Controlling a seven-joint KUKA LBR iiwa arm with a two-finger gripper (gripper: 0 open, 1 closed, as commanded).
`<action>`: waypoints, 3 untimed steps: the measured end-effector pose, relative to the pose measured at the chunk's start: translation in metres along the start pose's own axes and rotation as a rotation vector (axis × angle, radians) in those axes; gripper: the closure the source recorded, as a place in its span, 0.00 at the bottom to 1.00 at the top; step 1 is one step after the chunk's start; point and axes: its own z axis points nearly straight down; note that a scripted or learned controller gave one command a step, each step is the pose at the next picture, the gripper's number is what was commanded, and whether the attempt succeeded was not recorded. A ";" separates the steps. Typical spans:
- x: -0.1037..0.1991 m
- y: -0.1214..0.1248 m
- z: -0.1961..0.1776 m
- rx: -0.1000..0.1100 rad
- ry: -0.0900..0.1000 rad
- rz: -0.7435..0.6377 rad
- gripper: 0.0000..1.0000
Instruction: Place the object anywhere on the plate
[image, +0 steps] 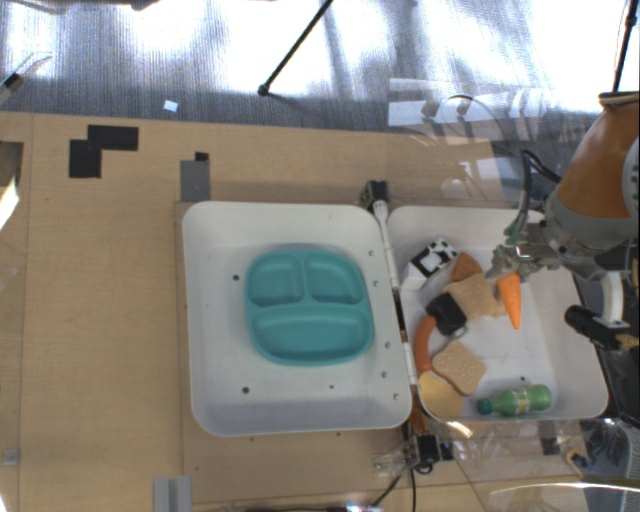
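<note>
A teal divided plate (308, 305) lies in the middle of the left white bin (215, 400). My gripper (517, 262) hangs over the upper right part of the right bin (580, 400). Directly under it is an orange carrot (511, 300), its thick end at the gripper and its tip pointing toward the front. Whether the carrot is gripped or lying on the bin floor cannot be told from here.
The right bin also holds a black-and-white block (431, 258), toast slices (478, 296) (459, 367), a black piece (447, 313), a curved orange sausage (424, 345), a yellow round (440, 395) and a green bottle (515, 401). A ridge (395, 300) separates the bins.
</note>
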 end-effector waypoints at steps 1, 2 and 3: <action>0.080 0.059 -0.039 -0.006 0.004 -0.076 1.00; 0.146 0.075 -0.045 -0.004 0.002 -0.314 1.00; 0.220 0.045 -0.016 0.001 0.005 -0.513 1.00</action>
